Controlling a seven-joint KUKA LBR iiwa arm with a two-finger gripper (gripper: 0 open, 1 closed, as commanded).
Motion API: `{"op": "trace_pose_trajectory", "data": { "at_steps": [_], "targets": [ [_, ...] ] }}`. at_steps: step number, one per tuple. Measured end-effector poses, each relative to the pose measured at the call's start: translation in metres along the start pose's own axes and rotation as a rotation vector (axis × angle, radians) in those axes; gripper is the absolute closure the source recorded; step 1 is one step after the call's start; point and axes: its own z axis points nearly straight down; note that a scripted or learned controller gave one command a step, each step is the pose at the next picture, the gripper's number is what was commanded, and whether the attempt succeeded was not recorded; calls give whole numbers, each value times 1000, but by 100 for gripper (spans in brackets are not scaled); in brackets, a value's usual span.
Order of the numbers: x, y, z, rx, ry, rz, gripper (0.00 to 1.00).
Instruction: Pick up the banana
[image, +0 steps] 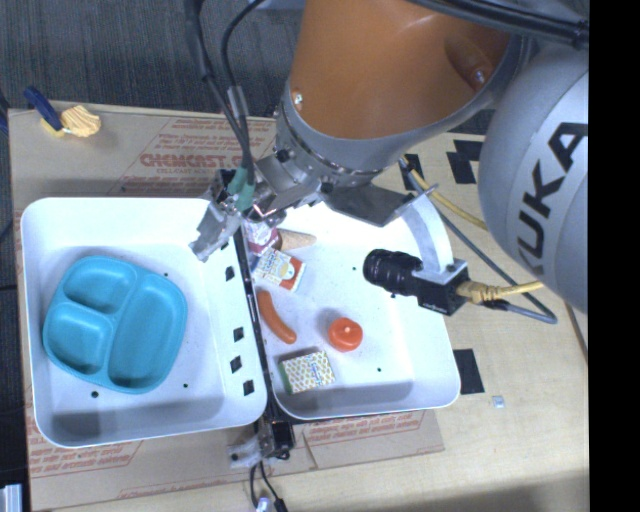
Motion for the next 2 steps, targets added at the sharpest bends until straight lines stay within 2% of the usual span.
{"op": "trace_pose_trajectory", "data": {
  "at_steps": [2],
  "targets": [
    [0, 0, 0, 1, 0, 0, 0]
  ]
}}
